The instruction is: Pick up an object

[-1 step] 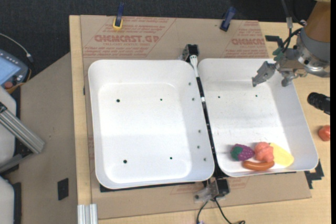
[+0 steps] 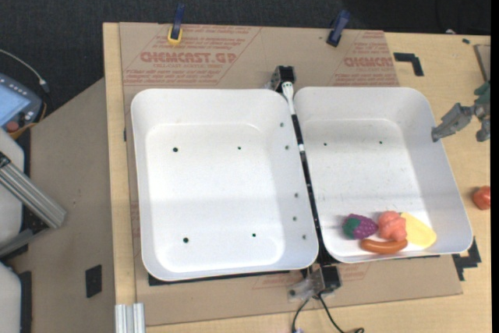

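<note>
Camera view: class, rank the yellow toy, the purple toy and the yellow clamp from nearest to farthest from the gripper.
The gripper sits at the right bin's right rim.
1. Yellow toy, in the right bin's near right corner.
2. Purple toy, same cluster, further left.
3. Yellow clamp, at the cardboard's far left edge.
</note>
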Available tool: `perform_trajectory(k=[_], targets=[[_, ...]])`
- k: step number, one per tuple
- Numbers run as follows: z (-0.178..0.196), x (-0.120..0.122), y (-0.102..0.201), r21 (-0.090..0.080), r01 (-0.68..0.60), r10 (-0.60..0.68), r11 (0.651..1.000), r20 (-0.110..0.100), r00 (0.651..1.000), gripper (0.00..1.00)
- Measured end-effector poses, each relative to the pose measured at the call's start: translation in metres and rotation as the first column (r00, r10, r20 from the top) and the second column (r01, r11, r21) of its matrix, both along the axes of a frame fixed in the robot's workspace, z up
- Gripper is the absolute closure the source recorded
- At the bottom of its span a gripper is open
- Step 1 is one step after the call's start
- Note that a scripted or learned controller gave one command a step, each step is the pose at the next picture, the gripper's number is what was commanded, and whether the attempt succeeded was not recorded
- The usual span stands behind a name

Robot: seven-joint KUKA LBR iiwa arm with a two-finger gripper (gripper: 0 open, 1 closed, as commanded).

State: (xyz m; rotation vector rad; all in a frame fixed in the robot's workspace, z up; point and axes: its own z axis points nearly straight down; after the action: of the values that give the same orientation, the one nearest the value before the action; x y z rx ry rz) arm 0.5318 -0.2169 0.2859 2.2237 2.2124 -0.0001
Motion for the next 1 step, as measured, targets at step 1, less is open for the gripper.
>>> perform_trajectory(k=[1], targets=[[-0.0139, -0.055, 0.0287, 0.006, -0.003, 0.003, 1.0, -0.008, 1.0, 0.0]])
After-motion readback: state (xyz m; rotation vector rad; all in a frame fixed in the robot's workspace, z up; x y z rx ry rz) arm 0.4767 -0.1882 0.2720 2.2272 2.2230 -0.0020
